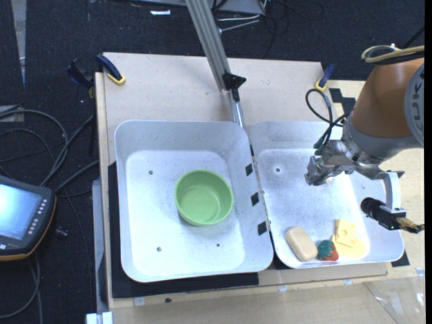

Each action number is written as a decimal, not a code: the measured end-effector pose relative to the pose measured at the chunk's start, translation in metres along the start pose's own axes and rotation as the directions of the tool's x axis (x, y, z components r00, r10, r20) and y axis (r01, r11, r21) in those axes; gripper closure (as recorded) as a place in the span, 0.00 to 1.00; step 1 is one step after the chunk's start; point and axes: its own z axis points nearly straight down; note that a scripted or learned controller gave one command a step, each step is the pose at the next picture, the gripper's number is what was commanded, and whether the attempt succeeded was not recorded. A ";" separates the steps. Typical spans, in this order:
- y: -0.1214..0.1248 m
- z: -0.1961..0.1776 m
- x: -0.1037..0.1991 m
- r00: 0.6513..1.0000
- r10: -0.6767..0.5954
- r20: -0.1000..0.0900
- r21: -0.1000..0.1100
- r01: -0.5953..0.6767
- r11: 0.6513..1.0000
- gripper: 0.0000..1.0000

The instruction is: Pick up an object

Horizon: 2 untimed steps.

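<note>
Two white bins sit side by side on the pale worktop (175, 90), touching along their inner edges. The left bin (135, 201) holds a green bowl (204, 197), upright, a little right of the bin's middle. The right bin (290, 194) holds three small things bunched at its near edge: a tan bar (301, 243), a yellow block (349, 238) toward the right corner, and between them a small red and green piece (327, 250), which lies just beside the bar and seems to touch the block. The arm (388, 110), grey with an orange band, reaches in from the right over the right bin. Its tool (317, 174) hangs above the bin's middle floor, well apart from the three things; nothing shows between its tips, and whether they are apart or together cannot be told. A slanted metal pole (209, 36) crosses the worktop's far side.
</note>
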 end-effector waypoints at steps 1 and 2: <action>0.000 0.000 0.000 1.000 0.000 0.000 0.000 0.000 1.000 0.00; 0.005 0.050 -0.008 1.000 0.001 0.000 0.004 -0.001 1.000 0.00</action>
